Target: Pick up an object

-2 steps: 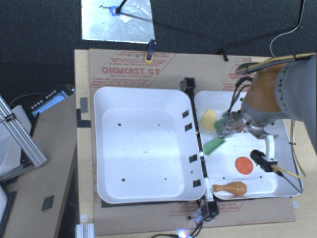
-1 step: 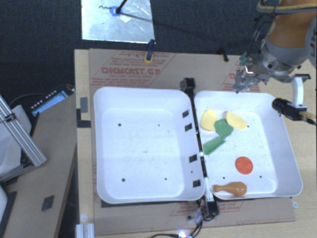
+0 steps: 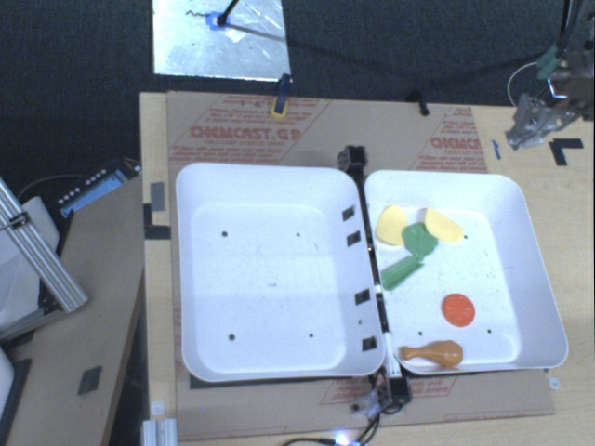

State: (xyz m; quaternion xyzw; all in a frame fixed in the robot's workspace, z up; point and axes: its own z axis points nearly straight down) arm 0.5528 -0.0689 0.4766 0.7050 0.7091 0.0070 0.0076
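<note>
Five small objects lie in the right bin (image 3: 535, 249), well apart from the gripper (image 3: 537, 124) we see beyond its far right corner; we cannot tell its state. Nearest us, the tan pin-shaped piece (image 3: 432, 352) lies lengthwise left-right, narrow end left.

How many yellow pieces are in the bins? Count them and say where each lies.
2, both in the right bin near its far edge: one yellow piece at the left, touching the green pieces; the other yellow piece just right of it. None looks hidden.
</note>
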